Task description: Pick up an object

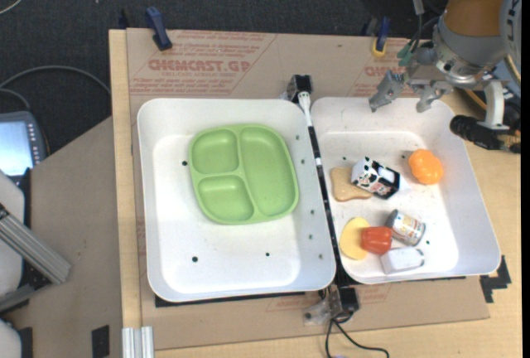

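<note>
My gripper (407, 96) hangs open above the far edge of the right bin (476, 220), with nothing between its two grey fingers. Below it in that bin lie an orange ball (426, 166), a black-and-white cow toy (375, 177) on a tan flat piece (343, 185), a small tin can (407, 227), a red piece (376, 239) on a yellow disc (354, 238), and a white block (402, 260). All of these sit nearer the camera than the gripper, apart from it.
The left bin (166, 249) holds a green divided plate (243, 173). A black-and-white rod (311, 141) runs along the seam between the bins. Blue clamps (157, 27) grip the cardboard at the back.
</note>
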Motion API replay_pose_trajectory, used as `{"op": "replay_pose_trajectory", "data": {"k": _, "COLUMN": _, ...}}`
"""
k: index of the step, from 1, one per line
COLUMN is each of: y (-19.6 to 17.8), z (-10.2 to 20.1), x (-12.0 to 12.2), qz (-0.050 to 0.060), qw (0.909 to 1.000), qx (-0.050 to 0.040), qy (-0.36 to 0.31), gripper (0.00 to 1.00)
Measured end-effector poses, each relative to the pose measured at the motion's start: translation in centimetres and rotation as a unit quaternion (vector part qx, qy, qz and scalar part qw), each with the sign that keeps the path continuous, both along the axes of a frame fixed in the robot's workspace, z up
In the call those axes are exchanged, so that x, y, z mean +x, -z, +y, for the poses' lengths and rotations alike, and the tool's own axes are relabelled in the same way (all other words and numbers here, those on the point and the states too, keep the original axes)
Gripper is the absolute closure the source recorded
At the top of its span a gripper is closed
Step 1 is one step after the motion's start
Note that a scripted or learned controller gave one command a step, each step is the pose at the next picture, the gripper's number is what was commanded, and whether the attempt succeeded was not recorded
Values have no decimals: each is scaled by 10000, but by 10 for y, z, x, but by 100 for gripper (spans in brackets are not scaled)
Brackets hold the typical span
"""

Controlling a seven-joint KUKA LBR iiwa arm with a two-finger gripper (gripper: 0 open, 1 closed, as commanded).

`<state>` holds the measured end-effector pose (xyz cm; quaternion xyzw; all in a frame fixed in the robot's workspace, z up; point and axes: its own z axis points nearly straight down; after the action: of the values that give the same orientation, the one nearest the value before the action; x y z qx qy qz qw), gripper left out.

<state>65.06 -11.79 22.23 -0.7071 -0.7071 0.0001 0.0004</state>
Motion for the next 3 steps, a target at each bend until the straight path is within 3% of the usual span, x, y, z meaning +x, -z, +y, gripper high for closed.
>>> {"op": "replay_pose_trajectory", "data": {"k": 1, "y": 89, "z": -1, "x": -55, "qz": 55, "qw": 10000, "qx": 10, "qy": 12, "gripper": 0}}
{"op": "replay_pose_trajectory", "data": {"k": 2, "y": 138, "z": 24, "x": -91, "qz": -24, "qw": 10000, "qx": -3, "qy": 17, "gripper": 0}}
{"op": "replay_pose_trajectory", "data": {"k": 3, "y": 32, "z": 102, "x": -141, "qz": -36, "qw": 10000, "qx": 16, "qy": -37, "gripper": 0}}
